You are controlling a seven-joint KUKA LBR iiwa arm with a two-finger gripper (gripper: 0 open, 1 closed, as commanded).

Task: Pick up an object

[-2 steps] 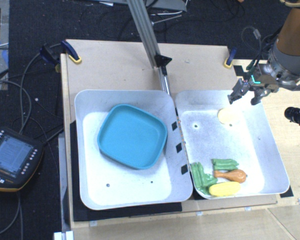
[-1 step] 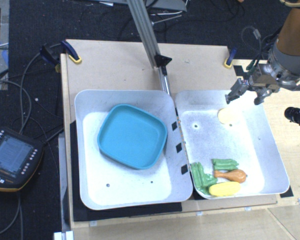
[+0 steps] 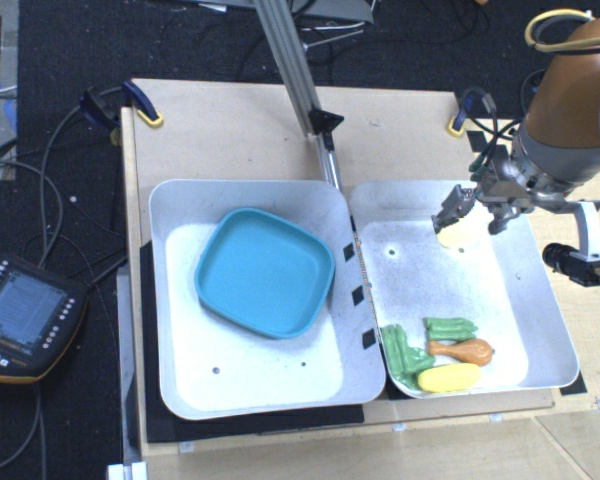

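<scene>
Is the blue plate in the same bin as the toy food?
No, the blue plate lies in the left bin, while the toy food sits in the right bin.

Grey arm (image 3: 560,158), orange band above wrist, dark two-finger tool (image 3: 475,218).

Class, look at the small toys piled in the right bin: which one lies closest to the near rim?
The yellow toy. It sits at the pile's front edge, with the orange toy and green toys behind it.

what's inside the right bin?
In the right bin, at its near corner: green beans, a chicken drumstick and a yellow piece, bunched together. The pincer hangs over the far end, covering some floor there.
</scene>
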